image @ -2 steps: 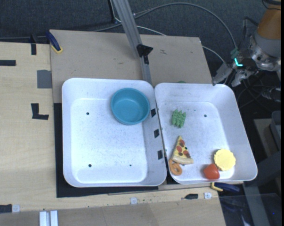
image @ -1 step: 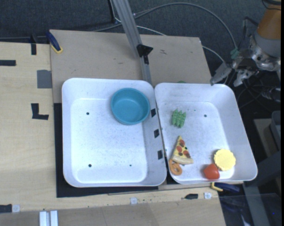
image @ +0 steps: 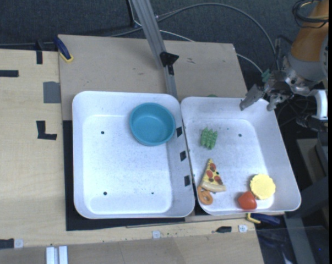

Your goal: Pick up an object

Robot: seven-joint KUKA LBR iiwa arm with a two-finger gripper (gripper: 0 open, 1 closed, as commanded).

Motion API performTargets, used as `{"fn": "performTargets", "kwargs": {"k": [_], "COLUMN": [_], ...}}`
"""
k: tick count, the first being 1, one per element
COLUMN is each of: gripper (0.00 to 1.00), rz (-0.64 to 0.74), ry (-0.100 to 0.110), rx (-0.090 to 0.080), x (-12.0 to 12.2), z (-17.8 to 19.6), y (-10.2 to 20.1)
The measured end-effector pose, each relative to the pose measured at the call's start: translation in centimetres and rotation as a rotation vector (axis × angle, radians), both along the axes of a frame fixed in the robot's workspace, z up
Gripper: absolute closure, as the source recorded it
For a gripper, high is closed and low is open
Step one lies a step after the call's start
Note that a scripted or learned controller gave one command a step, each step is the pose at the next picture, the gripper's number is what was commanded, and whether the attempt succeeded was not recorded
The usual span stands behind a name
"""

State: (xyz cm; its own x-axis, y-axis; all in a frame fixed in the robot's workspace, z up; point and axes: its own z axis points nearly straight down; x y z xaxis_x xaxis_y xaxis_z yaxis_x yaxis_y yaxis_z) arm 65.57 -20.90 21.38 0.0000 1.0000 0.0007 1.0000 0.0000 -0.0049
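My gripper (image: pixel 259 100) hangs over the far right corner of the right bin (image: pixel 281 147), its two fingers spread apart with nothing between them. Lower in that bin lie a green ridged piece (image: pixel 208 138), a pizza slice (image: pixel 212 176), an orange ring-shaped piece (image: pixel 205 197), a red tomato (image: pixel 247 201) and a yellow round piece (image: pixel 262 186). All of them sit well below and to the left of the gripper. A blue bowl (image: pixel 151 124) rests in the left bin (image: pixel 99 169) near its far right corner.
A grey metal post (image: pixel 152 32) slants up from between the two bins. Cables run across the dark floor behind the bench. The arm's orange band (image: pixel 311 37) stands at the right edge. Black tape marks dot the wooden bench on the left.
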Motion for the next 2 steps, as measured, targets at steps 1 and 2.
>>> {"fn": "performTargets", "kwargs": {"k": [1, 2], "gripper": [0.00, 0.00], "rz": [0.001, 0.001], "ry": [0.000, -0.001], "rx": [0.000, 0.000], "x": [0.6, 0.5], "z": [-5.8, -10.3], "y": [0.7, 1.4]}}
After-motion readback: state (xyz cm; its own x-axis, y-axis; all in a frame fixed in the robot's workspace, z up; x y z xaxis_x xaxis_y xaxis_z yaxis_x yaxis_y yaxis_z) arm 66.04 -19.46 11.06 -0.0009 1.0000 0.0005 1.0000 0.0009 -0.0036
